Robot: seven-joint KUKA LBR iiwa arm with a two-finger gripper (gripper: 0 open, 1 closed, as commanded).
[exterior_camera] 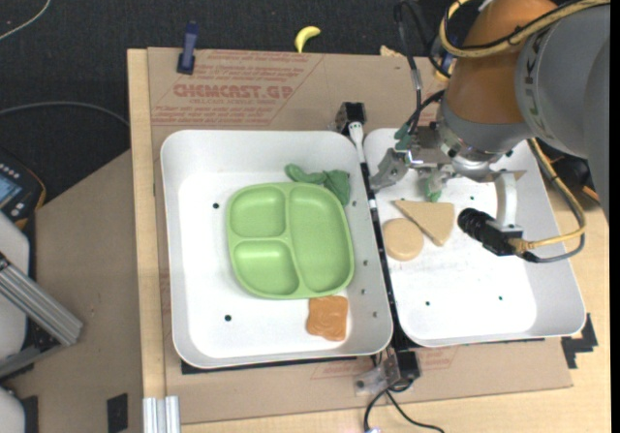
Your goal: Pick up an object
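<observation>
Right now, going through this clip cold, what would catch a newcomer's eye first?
The big grey arm with its orange band looms over the right bin, its gripper low above a tan wedge and a round tan piece. In the left bin, a bright green divided plate stands out, with an orange piece just below it.

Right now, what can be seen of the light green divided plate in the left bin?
The light green divided plate looks like matte plastic, a rounded rectangle with three compartments: two smaller ones on its left, one long one on its right. It lies flat, slightly rotated, near the middle of the left white bin. A dark green crumpled item touches its upper right rim; an orange chunk sits at its lower right corner.
</observation>
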